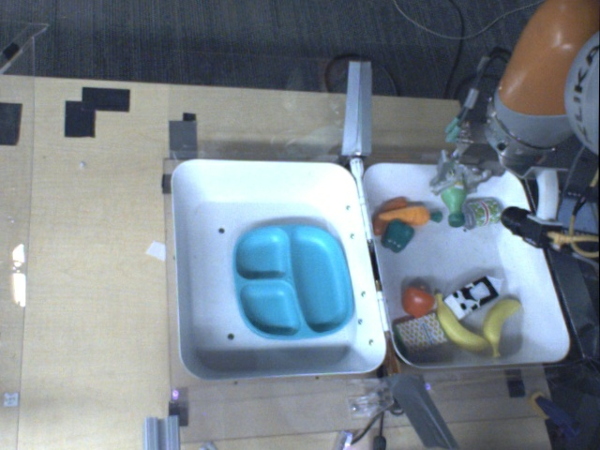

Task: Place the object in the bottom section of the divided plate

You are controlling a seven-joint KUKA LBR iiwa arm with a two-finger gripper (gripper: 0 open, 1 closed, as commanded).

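Observation:
The blue divided plate (pixel 291 279) lies in the left white bin (pixel 202 251); it has two small sections on its left side and one long section on its right, all bare. My gripper (pixel 456 182) hangs over the far part of the right bin (pixel 544 279), beneath the orange-banded wrist. A small light-green piece (pixel 454 199) sits right at its tip. I cannot make out whether the piece is gripped or just lies below it. Beside that piece lies a green-labelled bottle (pixel 482 212) on its side.
The right bin also holds an orange carrot-like toy (pixel 403 215), a dark green block (pixel 397 237), a red tomato (pixel 418 299), a banana (pixel 473 328), a black-and-white item (pixel 472 293) and a brown speckled block (pixel 421 331). A metal divider rail (pixel 355 120) runs between the bins.

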